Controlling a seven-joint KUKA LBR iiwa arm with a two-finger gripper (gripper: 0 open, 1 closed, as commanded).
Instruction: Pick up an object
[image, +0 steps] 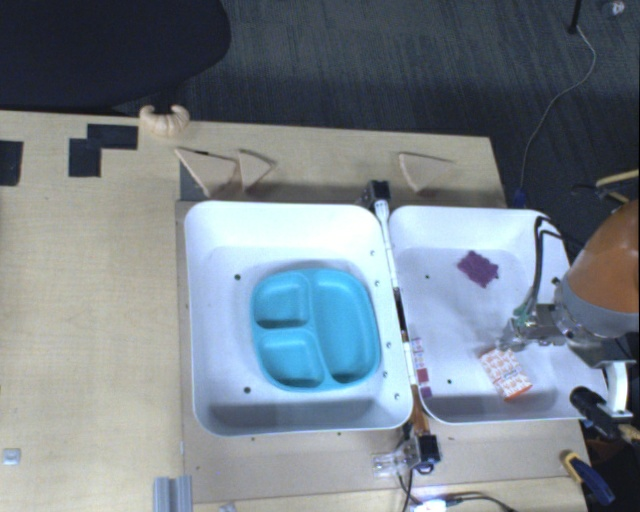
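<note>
Packet (505, 372) is lying in the right bin (440, 300) near its lower rim, long axis running ten to four o'clock, just at seven o'clock from the end effector (527, 330). The arm is reaching in from three o'clock; its grip state I cannot tell.

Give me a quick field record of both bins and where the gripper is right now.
left bin: blue divided tray lying flat in the middle
right bin: purple piece toward the far side; small patterned packet near the front
gripper: low over the right bin, just above the patterned packet
grasp: nothing visibly between the fingers
arm: enters from the right
</note>
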